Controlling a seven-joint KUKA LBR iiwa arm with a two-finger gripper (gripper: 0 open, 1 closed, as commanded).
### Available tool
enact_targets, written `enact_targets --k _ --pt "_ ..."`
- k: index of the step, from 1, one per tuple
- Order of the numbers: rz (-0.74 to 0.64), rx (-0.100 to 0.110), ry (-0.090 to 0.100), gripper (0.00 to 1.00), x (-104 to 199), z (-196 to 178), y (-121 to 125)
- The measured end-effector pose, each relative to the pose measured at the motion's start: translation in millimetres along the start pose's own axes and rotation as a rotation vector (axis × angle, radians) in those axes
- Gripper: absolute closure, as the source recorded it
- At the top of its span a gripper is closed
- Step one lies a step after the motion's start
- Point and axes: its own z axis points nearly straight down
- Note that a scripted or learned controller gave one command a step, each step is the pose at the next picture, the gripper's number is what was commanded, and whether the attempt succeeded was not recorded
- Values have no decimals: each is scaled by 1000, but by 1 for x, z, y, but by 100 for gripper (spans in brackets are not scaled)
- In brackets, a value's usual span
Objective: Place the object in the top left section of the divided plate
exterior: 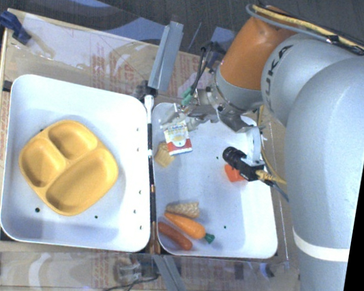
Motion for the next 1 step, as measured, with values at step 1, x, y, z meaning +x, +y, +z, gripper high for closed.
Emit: enact_targets --k 1 --pt "-30 -1 -1 100 126 -54 -24"
